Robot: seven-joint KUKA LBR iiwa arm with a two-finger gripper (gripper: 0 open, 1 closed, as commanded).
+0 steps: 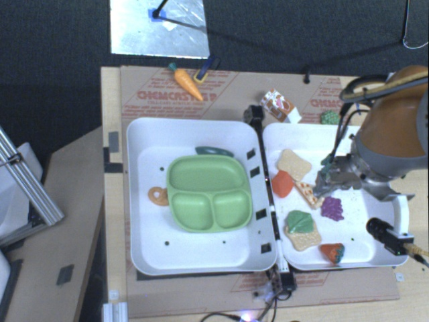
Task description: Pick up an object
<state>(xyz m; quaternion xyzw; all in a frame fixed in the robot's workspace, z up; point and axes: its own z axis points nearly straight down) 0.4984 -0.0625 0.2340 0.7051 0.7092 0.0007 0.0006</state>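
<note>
Locate the pizza slice [308, 194] in the right bin [375, 259], lying just beside and below-left of the hand [326, 182], between the red piece [282, 184] and the purple grapes [332, 208]. You cannot tell how the hand is set. The toast [293, 163] lies just above-left.

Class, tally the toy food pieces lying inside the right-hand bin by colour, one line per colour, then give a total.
Tan bread slices: 2 (one topped green)
Red/orange pieces: 3
Purple grapes: 1
Total: 6
</note>
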